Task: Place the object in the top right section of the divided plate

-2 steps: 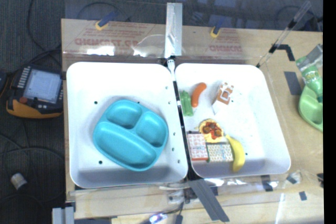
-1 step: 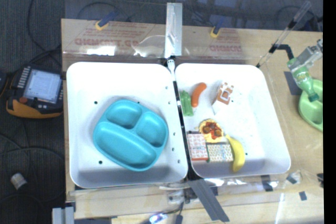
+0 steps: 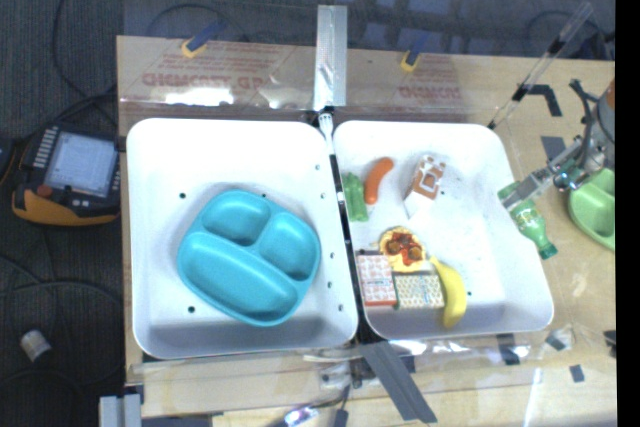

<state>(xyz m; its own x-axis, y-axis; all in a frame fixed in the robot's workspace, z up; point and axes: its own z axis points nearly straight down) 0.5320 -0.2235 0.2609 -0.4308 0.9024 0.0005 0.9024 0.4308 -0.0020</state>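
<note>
A blue divided plate (image 3: 252, 255) lies in the left bin (image 3: 160, 155), with two smaller sections on its far side and one large section in front. The right bin (image 3: 480, 145) holds an orange sausage (image 3: 377, 179), a green piece (image 3: 352, 196), a white and orange carton (image 3: 427, 177), a pizza slice (image 3: 403, 246), two small boxes (image 3: 398, 287) and a banana (image 3: 451, 293). A green bottle (image 3: 528, 218) lies over that bin's right rim. My gripper (image 3: 566, 177) hangs at the far right, just up and right of the bottle.
A light green object (image 3: 597, 205) sits on the bench right of the right bin, under the arm. A metal strip (image 3: 331, 55) stands behind the divider between the bins. A handheld screen unit (image 3: 68, 177) lies left of the bench.
</note>
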